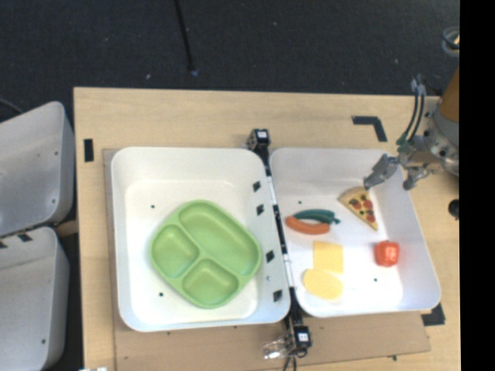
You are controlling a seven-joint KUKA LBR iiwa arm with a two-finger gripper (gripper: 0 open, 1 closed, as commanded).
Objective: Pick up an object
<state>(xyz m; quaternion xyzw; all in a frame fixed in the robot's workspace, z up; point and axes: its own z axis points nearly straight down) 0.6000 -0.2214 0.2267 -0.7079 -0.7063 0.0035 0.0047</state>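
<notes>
The right bin holds a pizza slice, an orange sausage with a green pepper lying against it, a yellow cheese block, a pale yellow round piece and a small red piece. My gripper hangs over the bin's far right corner, just up and right of the pizza slice. Its two grey fingers stand apart with nothing between them.
The left bin carries a green divided plate. A row of black clips runs along the wall between the two bins. White chair-like shapes stand off the bench at the left.
</notes>
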